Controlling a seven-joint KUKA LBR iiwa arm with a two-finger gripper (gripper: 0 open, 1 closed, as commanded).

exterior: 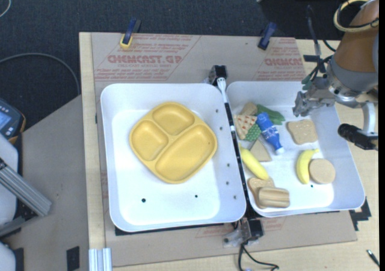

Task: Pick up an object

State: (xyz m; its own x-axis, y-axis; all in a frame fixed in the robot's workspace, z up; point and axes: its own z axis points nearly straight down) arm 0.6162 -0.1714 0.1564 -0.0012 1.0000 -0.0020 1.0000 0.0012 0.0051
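Right of centre, the gripper [307,104] hovers above the toast slice [302,131] in the right bin [355,173]; whether it is released or clenched I cannot tell. Approach step; next, descend.

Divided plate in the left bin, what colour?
Yellow. The divided plate shows plainly in the camera view, lying in the left bin.

The right bin [355,188] held a jumble of toy food. A blue bottle [270,133] lay slanted near the middle, beside a waffle piece [245,124] and a green leafy item [271,114]. A slice of toast [302,132] lay flat to its right. Lower down were a yellow banana [254,164], a second curved banana [304,165] touching a round tan cookie [322,171], and a bread roll [272,197] near the front edge.
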